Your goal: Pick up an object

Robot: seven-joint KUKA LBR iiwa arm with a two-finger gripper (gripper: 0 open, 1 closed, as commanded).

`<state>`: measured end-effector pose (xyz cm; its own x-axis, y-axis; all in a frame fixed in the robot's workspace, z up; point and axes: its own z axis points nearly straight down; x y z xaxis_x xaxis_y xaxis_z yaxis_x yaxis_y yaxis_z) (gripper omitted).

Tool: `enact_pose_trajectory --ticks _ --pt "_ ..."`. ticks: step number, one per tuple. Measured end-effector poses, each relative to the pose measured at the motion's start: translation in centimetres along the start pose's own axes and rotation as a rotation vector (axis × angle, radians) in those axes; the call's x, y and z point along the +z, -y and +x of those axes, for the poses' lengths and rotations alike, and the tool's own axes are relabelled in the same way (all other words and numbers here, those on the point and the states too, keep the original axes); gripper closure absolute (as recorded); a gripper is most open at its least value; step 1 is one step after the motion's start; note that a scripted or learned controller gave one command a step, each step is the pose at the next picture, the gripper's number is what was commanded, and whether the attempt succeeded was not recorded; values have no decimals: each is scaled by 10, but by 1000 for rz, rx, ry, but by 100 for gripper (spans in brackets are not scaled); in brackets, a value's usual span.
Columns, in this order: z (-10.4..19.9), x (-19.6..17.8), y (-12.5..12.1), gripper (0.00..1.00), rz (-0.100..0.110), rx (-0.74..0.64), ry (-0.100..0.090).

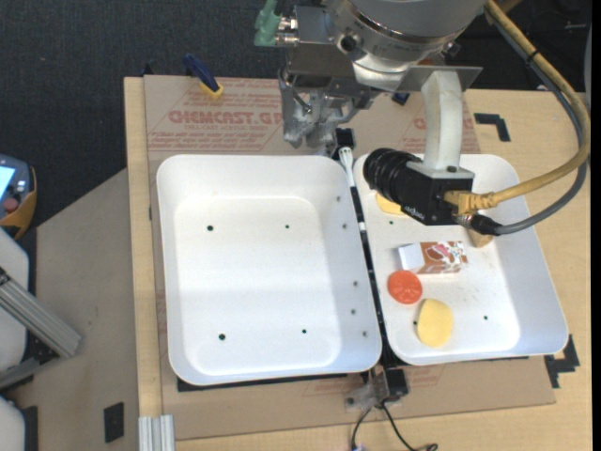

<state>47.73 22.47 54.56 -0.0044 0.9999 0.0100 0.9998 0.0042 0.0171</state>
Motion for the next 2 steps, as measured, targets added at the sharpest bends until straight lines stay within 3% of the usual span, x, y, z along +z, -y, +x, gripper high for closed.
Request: enact_pose_trajectory --ticks 1,2 --pt "-3 142 -42 100 31 7 17" --pt "0 1 0 100 2 0 1"
